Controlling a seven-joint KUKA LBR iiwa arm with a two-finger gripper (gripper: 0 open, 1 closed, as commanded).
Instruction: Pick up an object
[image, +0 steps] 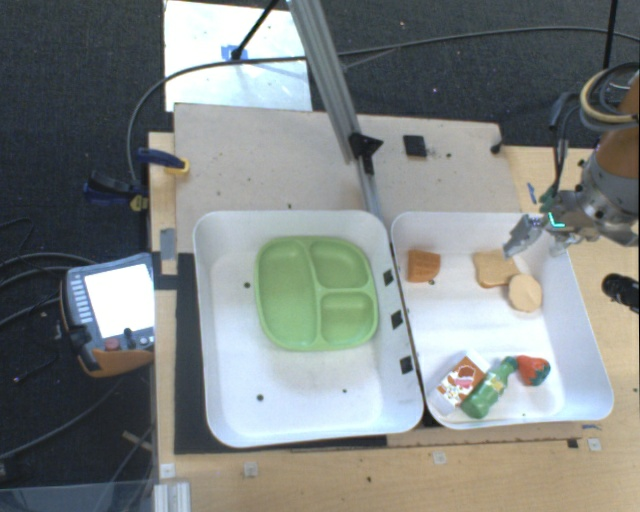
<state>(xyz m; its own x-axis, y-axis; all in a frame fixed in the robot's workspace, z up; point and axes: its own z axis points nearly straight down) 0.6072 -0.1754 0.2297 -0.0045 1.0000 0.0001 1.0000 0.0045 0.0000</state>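
The right bin (560, 400) holds several small items. An orange block (423, 265) lies near its back left corner. Two tan bread-like pieces sit at the back right, a flat slice (492, 269) and a round one (525, 293). Near the front are a small printed carton (460, 382), a green bottle (488, 390) and a red strawberry-like toy (534, 369). My gripper (522, 238) hangs over the bin's back right corner, just above and to the right of the flat slice. Its fingers look slightly apart, with nothing between them.
The left bin (225, 400) holds a green divided plate (317, 292). A slanted metal pole (335, 90) crosses the board behind the bins. A handheld pendant (110, 312) lies on the floor at the left. Cables run along the floor.
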